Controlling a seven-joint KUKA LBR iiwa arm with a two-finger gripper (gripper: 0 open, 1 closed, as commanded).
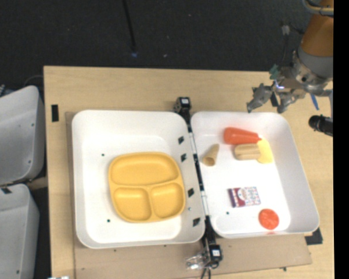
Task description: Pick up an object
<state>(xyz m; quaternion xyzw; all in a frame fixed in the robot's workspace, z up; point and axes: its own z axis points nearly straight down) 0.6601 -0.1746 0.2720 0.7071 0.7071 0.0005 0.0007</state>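
My gripper (269, 99) hangs above the far edge of the right bin (296, 173), its fingers spread open with nothing between them. In that bin lie an orange carrot (240, 135), a tan and yellow piece (252, 151), a small beige cone (210, 154), a purple and white packet (244, 197) and a red round piece (269, 218). The carrot is the nearest of them, just in front of and left of the gripper.
The left bin (87, 173) holds a yellow divided tray (146, 186). A ridge with black clips (193, 161) separates the two bins. The wooden bench (133, 86) extends behind both bins. Grey covers (11, 138) stand at the far left.
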